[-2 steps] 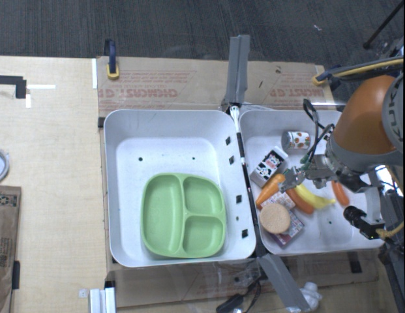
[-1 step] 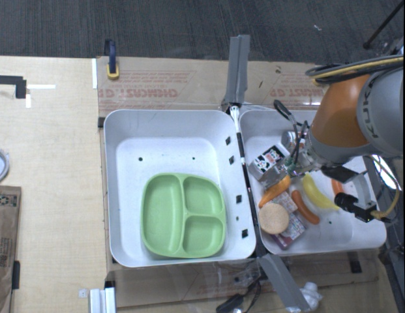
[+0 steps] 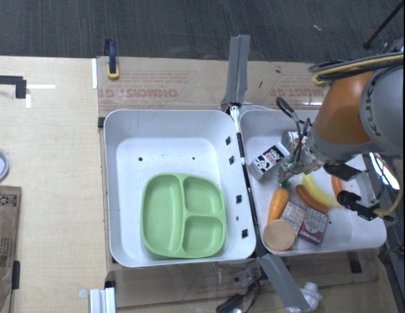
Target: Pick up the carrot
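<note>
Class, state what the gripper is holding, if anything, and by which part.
Cannot be told: the gripper sits just above the carrot top, its tips too unclear.

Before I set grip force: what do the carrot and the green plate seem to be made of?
The carrot looks like smooth moulded plastic: even orange, slight sheen, so probably a toy. The green plate looks like matte plastic, one uniform colour with rounded, moulded dividers.

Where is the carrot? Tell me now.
In the camera view, the carrot lies in the right bin, near its left wall, above the round wooden disc and beside the sausage.
</note>
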Controlling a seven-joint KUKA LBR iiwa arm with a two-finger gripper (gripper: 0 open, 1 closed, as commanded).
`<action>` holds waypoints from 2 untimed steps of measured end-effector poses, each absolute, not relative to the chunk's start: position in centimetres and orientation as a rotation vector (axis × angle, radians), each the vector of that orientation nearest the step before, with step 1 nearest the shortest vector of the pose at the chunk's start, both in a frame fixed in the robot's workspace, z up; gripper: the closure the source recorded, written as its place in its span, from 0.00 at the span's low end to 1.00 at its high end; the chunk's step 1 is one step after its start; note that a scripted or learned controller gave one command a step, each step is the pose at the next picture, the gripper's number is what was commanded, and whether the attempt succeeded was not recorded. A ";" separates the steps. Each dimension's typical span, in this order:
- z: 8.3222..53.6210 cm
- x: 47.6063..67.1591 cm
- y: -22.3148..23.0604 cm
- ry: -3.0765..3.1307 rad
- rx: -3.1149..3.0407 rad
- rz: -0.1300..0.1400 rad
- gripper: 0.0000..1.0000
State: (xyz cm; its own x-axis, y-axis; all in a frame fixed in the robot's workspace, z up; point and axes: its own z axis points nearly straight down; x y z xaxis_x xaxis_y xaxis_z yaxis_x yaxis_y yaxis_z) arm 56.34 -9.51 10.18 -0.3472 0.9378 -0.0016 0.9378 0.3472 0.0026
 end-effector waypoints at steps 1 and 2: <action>10.2 56.3 -9.5 2.577 1.792 0.002 0.00; 9.1 49.4 -11.1 2.485 1.924 -0.001 0.00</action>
